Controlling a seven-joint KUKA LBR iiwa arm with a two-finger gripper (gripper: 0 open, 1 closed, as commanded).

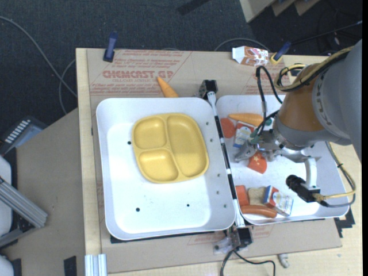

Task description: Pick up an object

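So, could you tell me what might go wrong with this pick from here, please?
The gripper is down in the right bin among crowded toys: the red piece and a small carton lie so close that it may pinch two things or nudge one away. I cannot tell whether it grips anything, so it may lift with nothing. The orange piece sits near the bin wall and could be shoved against it.

Robotics lab: arm (322, 105), cardboard-topped bench (144, 73), loose cables (34, 45).
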